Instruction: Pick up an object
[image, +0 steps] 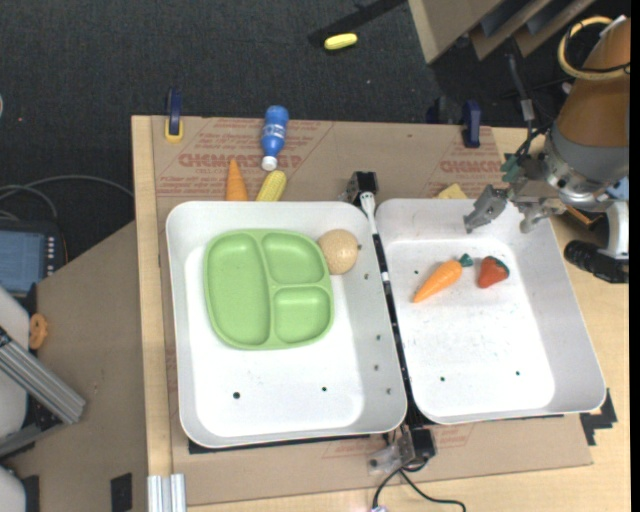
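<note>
Carrot (439, 280) lies in the right bin (560, 385), upper centre, tilted, with a strawberry (492, 271) just beside it at 3 o'clock. I see the tool (505, 210) at the bin's 12 o'clock rim, fingers spread apart and grasping nothing, well clear of both items. Left bin (270, 400) carries a green divided tray (268, 288); a tan ball (339, 250) touches the tray at 2 o'clock. On the counter (150, 300) behind the left bin: a blue-capped bottle (273, 135), a corn cob (271, 185), a second carrot (235, 181).
</note>
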